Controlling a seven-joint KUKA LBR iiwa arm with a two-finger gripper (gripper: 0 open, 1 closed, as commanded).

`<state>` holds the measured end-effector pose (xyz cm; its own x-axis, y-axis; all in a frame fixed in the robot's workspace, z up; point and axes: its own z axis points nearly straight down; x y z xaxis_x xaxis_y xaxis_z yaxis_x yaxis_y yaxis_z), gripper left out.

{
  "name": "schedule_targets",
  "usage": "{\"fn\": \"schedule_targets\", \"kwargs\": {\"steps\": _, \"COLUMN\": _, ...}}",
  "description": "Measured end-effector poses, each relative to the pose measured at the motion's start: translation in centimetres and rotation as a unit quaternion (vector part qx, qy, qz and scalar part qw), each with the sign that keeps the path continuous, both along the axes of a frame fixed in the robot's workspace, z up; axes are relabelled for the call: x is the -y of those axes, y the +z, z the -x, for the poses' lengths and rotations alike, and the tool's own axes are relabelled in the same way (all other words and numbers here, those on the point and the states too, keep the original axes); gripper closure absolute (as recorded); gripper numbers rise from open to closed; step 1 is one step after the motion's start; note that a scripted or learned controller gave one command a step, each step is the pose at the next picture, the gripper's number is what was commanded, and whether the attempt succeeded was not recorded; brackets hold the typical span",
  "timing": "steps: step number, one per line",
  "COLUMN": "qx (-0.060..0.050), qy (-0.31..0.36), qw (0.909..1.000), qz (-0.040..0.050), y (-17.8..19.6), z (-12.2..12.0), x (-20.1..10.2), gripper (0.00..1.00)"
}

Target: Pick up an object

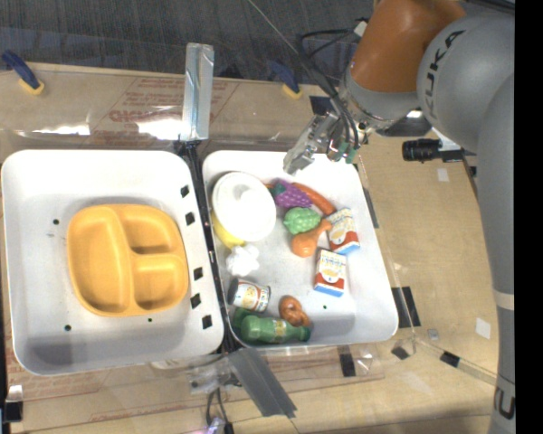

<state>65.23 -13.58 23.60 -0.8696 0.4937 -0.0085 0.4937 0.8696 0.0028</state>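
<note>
So the stuff to grab is all piled in the right bin [373,289]: a white lidded bowl [243,204] sitting over something yellow at the bin's left wall, purple grapes [292,194] and a red sausage-looking thing [312,197] just beside it, then a green bumpy veggie [300,220] touching an orange carrot [307,240]. Two little red-and-white cartons are there too, one [343,231] near the right wall and one [330,272] just below it. Closer to the front edge there's a crumpled white bit [243,260], a small can [251,296] on its side, a brown pretzel-ish piece [293,310] and a green bottle [273,330] lying flat along the front wall. The gripper [300,156] hangs over the back edge of that bin, tilted down to the left, with its tip just behind the grapes and the bowl and nothing between its fingers. Can't honestly tell whether it's apart or together, too blurry at that angle. It's not touching any of the items as far as I can see. The left bin [27,197] just has a yellow divided tray [127,259] in the middle.
</note>
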Motion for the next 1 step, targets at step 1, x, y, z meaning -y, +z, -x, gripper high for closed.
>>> {"fn": "schedule_targets", "kwargs": {"steps": 1, "qx": 0.000, "qy": 0.003, "qw": 1.0000, "qz": 0.0008, "y": 0.89, "z": -0.05, "x": -0.07, "gripper": 1.00}}
